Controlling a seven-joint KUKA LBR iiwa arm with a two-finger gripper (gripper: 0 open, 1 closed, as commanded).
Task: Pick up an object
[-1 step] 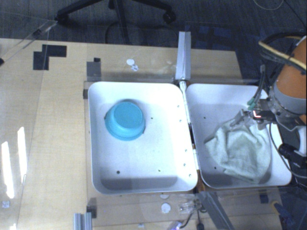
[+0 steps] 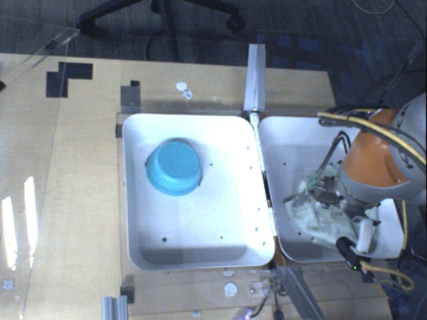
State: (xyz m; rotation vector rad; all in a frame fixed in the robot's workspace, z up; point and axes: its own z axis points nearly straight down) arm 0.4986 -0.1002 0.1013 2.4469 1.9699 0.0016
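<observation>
A blue bowl (image 2: 174, 167) lies upside down in the left bin (image 2: 193, 245), toward its upper left. In the right bin (image 2: 293, 145) a crumpled pale, see-through object (image 2: 313, 215) lies near the front. The arm, with its orange band (image 2: 373, 160), reaches down over that object from the right. My gripper (image 2: 325, 193) is pressed down at the crumpled object, and the wrist hides its tips.
A metal divider post (image 2: 254, 79) stands behind the seam between the two bins. Cables (image 2: 347, 119) loop around the arm at the right. Black tape marks (image 2: 63, 77) lie on the wooden bench at the upper left. A chair base (image 2: 163, 5) stands beyond the bench.
</observation>
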